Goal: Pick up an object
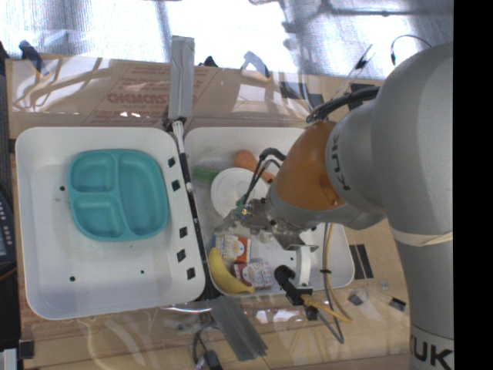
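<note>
The arm [339, 176] hangs low over the right bin [339, 264], above the banana [223, 274], cartons [245, 259] and plate [227, 191]. I can't tell how the jaws stand (the wrist hides them). Best to go straight down on one thing, not between two

The grey arm [400, 137] is coming in from the right, taking up most of that side of the view. The orange band [306, 172] is sitting right above the wrist, which is angling down and to the left. The gripper [248, 223] is hanging low at the end, too cluttered to make out clearly.
</note>
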Available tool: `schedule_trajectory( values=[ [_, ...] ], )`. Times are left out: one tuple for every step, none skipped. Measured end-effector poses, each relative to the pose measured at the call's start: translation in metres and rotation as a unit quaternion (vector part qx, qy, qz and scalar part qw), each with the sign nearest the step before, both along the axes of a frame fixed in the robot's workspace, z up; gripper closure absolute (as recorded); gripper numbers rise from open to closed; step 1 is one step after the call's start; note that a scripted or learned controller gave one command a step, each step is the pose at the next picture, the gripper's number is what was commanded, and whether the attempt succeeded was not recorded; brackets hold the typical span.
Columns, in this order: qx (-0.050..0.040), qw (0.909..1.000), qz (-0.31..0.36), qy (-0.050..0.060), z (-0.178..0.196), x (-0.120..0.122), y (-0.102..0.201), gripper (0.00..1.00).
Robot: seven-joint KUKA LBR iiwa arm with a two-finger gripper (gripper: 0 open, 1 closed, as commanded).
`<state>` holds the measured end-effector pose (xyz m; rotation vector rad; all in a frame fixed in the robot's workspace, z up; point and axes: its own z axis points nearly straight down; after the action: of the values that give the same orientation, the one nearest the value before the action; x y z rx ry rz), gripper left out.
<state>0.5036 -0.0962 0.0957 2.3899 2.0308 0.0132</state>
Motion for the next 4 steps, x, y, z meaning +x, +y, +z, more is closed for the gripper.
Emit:
schedule_trajectory(
  values=[
    [-0.0002, 1.0000, -0.002, 0.006, -0.006, 0.023, -0.034, 0.00],
    [0.0004, 0.9974, 0.072, 0.007, -0.006, -0.027, 0.006, 0.00],
    [-0.0012, 0.9973, 0.074, 0.006, 0.002, -0.024, 0.004, 1.00],
    [-0.0011, 0.9811, 0.193, 0.006, 0.093, -0.026, 0.011, 1.00]
  ],
)
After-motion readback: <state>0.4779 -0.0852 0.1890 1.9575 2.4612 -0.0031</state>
